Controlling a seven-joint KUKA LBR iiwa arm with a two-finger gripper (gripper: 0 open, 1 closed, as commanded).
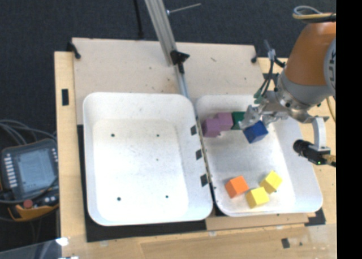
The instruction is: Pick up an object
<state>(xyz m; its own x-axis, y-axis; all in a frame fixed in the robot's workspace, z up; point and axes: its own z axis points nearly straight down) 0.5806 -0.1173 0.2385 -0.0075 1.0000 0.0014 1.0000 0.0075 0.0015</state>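
Altogether two white bins sit side by side on the table [124, 65]: the left bin [141, 156] and the right bin [294, 184]. One arm [308, 65] reaches over the right bin's far edge. Its fingers [257, 117] are clamped on one blue cube [255, 132]. Beside it lie one purple block [217, 124], one green block [238, 117], one orange cube [237, 186] and two yellow cubes [257, 197] near the front edge.

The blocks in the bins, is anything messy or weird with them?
Nothing looks spilled or broken. The blocks all sit in the right bin: purple block, blue block by the gripper, orange block and two yellow blocks.
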